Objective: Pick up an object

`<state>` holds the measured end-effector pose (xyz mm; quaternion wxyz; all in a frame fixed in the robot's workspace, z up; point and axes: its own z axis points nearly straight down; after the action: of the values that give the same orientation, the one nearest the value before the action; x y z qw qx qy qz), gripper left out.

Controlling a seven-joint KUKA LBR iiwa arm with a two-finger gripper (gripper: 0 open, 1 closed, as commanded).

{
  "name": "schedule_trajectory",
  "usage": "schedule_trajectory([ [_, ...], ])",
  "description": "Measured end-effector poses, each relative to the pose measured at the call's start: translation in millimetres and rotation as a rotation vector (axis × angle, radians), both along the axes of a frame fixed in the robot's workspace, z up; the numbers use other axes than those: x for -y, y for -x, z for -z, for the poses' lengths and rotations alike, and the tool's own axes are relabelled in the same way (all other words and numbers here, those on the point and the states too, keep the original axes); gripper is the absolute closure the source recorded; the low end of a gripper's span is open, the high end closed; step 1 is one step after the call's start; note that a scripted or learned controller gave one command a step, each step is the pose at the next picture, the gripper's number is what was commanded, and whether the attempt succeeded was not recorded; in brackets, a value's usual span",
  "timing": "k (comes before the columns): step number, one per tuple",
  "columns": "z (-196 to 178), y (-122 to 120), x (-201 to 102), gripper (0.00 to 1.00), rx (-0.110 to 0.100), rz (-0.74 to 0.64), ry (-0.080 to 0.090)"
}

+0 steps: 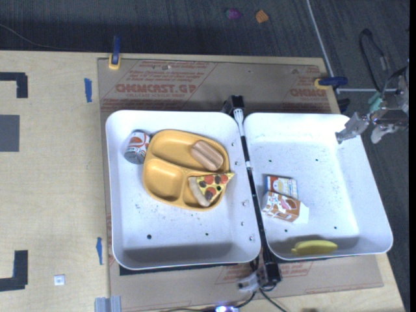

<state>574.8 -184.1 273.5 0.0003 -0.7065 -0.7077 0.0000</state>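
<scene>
My gripper (363, 131) hangs over the far right corner of the right bin (325, 236), open, with nothing between its fingers. In that bin lie a small orange and white carton (281, 198) near the left wall and a yellow banana (314, 246) by the front wall. The left bin (169, 242) holds a yellow divided plate (164, 174) with a hot dog (207, 154) and a pizza slice (209, 186) on it. A small can (136, 146) lies beside the plate's left end. The carton sits well to the left of the gripper and nearer the front.
The two bins meet at a dark divider (249, 187) running front to back. Blue clamps (331, 82) and a thin rod stand behind the right bin, close to the gripper. Brown board (195, 83) lies under both bins.
</scene>
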Motion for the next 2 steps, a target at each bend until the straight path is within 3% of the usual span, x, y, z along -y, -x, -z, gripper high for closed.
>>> schedule_trajectory([
  [1, 174, 25, 2, 0.00, 0.000, 0.002, 0.000],
  [2, 184, 91, -53, 0.00, 0.016, 0.002, 0.006],
])
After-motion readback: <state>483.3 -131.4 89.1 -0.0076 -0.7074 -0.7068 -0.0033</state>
